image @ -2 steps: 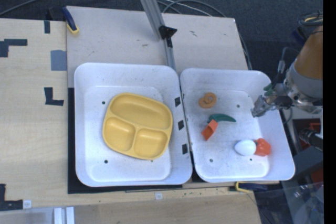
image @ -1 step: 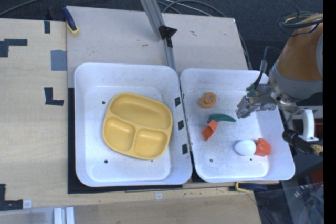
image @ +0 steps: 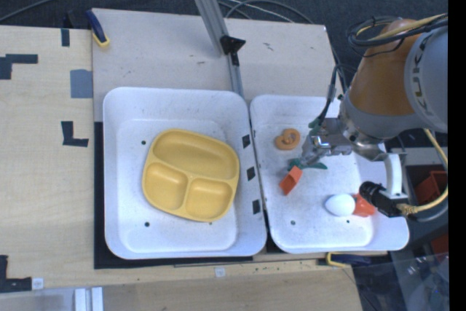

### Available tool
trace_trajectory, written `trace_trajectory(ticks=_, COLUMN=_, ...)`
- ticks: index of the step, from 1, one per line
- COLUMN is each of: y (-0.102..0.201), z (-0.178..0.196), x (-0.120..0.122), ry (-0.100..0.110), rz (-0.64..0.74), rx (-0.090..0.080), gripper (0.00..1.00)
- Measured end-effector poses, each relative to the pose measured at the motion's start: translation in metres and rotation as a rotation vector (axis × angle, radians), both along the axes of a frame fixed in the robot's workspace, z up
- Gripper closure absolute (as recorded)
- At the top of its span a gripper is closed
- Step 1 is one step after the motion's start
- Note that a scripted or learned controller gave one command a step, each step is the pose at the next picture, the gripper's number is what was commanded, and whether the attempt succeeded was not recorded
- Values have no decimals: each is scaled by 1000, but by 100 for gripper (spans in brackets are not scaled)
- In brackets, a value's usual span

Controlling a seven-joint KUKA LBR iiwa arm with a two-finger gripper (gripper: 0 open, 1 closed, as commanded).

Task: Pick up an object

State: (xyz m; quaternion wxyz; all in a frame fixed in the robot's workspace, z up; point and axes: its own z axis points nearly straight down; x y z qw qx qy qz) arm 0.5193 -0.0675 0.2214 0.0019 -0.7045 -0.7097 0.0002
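Observation:
In the right bin lie a toy carrot with green leaves, a small brown pretzel-like piece and a white egg beside a small orange piece. My gripper hangs over the middle of this bin, its tips just above and right of the carrot's green top. The carrot rests on the bin floor, not between the fingers. The grey and orange arm covers the bin's right side.
The left bin holds a yellow divided plate. A metal pole slants down to the seam between the bins. Cables run behind the bench, and a blue-and-yellow clamp sits at the back left.

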Motion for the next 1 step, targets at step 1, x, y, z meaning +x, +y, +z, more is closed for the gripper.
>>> trace_trajectory(ticks=1, y=56, z=10, x=4, ry=-2, rz=1, rx=0, gripper=100)
